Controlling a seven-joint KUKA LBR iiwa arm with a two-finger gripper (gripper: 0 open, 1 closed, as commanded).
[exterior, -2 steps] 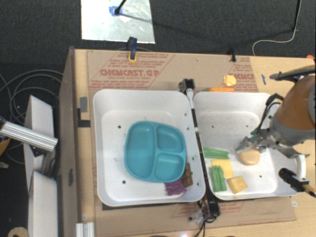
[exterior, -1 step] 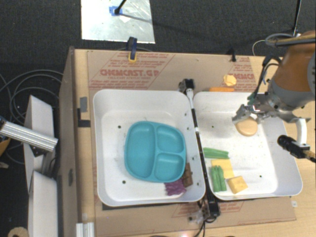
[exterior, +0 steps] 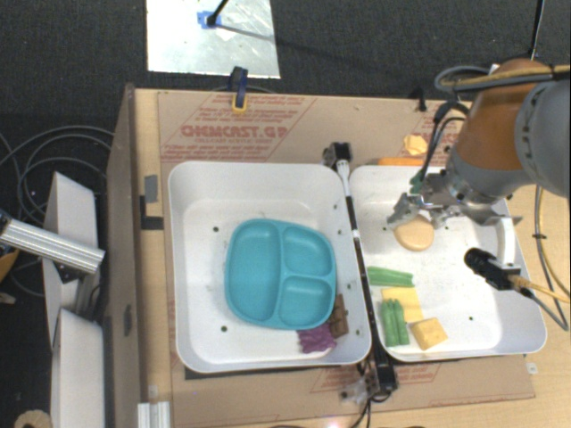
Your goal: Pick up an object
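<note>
The tan, round, bun-like disc (exterior: 415, 236) lies in the shallow white bin (exterior: 486, 315) on the view's right, touching or just beneath the gripper (exterior: 417, 214), whose grip state cannot be told, so the step seems to be the grasp itself, needing a firm closure before lifting.

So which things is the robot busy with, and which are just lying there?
Busy with: the gripper, and probably the tan round piece right next to it.

Just lying there: teal plate, purple scrap, green strip, yellow block.
</note>
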